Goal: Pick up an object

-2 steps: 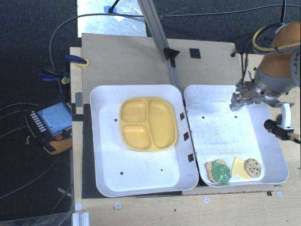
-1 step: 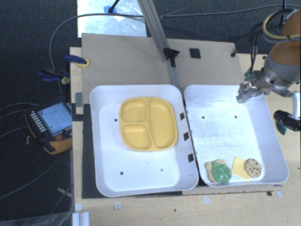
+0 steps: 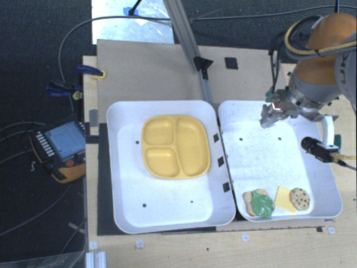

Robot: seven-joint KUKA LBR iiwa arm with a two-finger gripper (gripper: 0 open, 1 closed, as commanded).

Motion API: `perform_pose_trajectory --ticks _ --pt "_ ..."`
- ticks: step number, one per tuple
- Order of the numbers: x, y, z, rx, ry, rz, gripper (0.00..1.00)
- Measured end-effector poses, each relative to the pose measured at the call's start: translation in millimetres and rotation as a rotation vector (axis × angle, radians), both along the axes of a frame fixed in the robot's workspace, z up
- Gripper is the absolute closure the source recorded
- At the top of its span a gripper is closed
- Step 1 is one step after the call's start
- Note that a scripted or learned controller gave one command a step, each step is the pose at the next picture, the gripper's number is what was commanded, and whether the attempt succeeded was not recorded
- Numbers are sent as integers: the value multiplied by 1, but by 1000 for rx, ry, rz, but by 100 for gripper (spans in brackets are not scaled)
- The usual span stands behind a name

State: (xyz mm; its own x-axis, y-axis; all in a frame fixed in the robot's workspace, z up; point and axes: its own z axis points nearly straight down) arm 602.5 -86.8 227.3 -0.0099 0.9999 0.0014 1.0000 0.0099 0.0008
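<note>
Yellow tray (image 3: 175, 147), one; three food pieces (image 3: 276, 201); gripper (image 3: 272, 116) state unclear.

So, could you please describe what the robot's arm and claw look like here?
The arm is grey with a rounded orange section above the wrist, and dark and yellowish cables loop beside it. The claw is small, grey and metallic, with a tiny red glow on it.

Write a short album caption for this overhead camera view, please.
Grey arm's gripper hovers over the right white bin; green, yellow and cookie-like toy foods lie at its near edge, yellow divided plate in the left.
</note>
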Motion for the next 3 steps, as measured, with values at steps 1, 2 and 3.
perform_pose_trajectory --ticks 1,2,3 --pt "-9 55 7 1 0 1 100" --pt "-37 110 2 0 2 0 100" --pt "-50 160 9 1 1 1 100"
